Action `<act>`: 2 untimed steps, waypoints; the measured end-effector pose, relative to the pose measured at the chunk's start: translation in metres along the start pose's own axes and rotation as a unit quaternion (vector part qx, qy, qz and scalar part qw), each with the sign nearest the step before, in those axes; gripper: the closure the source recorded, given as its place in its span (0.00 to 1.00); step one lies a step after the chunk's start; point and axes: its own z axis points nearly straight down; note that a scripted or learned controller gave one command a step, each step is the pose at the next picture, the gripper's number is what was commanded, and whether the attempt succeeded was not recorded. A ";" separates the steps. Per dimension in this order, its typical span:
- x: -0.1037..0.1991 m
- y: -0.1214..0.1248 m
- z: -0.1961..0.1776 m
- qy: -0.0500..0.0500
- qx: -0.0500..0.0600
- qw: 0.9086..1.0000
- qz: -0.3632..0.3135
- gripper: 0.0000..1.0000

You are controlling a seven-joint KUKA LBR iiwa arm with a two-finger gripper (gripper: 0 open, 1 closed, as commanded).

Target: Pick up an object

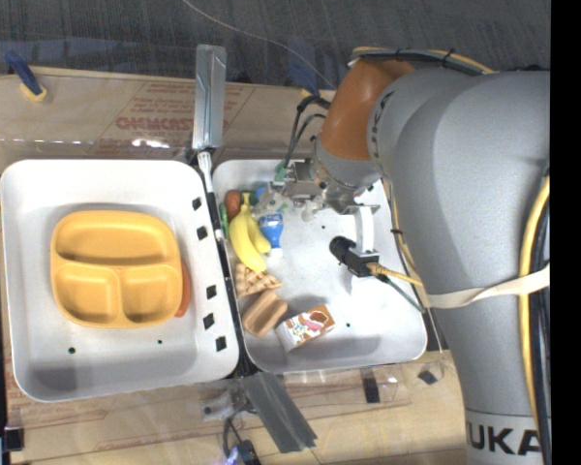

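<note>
From my seat I had the gripper low over the far end of the right bin, tucked under the orange band of the wrist — and I honestly could not tell how it was set, because the wrist and its cabling sat right across it. I saw nothing carried, so I judged we were in the reach-and-descend step, with no pick made yet. Just beside the gripper, toward the divider, lay the likeliest targets: a yellow banana running along the bin's left wall, a small reddish-brown item at its far tip, and a blue-and-white item touching the banana's right side. Nearer me sat a waffle-like piece, a brown bread-like block and a small printed carton. The next move, I reckoned, called for a clean drop onto one piece — that cluster was tight. Over in the left bin sat a yellow divided tray, well apart from the action.
</note>
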 end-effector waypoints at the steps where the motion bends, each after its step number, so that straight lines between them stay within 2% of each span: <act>1: 0.005 0.007 0.015 0.000 -0.001 1.000 0.028 0.00; 2: 0.006 0.008 0.005 0.000 0.000 1.000 0.025 1.00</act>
